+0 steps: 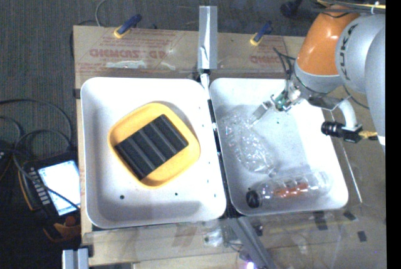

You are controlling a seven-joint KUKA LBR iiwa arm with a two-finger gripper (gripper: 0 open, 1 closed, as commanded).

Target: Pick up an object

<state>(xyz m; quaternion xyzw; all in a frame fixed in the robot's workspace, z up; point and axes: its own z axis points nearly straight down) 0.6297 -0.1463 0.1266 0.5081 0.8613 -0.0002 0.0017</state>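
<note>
A: Two white bins on the bench (pixel 125 51). Left bin (pixel 100 199) holds one thing: a yellow tray with a black ribbed insert (pixel 154 143), lying flat and turned at a diagonal, roughly central.

B: And the right bin (pixel 338 195)?

A: Two clear things. A crumpled clear plastic piece (pixel 245 138), mid-bin, towards the dividing wall. A clear bottle with a dark cap (pixel 288 189) lying on its side along the near wall, something reddish inside. Bottle and plastic piece are near each other; contact uncertain.

B: Why lying like that?

A: My guess: loose items dropped in for picking, nothing arranged. The bottle has probably rolled to rest against the wall.

B: Arm?

A: Enters from the right, orange band over the far right corner of the right bin. Wrist angled down and left. The gripper (pixel 268 106) sits low over the far half of that bin, its tip just beyond the far edge of the plastic piece.

B: Open or closed?

A: Cannot tell; too small and partly blurred. Nothing visibly held.

B: Target?

A: Judging by position, the plastic piece is the closest candidate. Thin and see-through, so likely a slippery, unreliable grasp. Bottle and tray are well apart from the tip.
</note>
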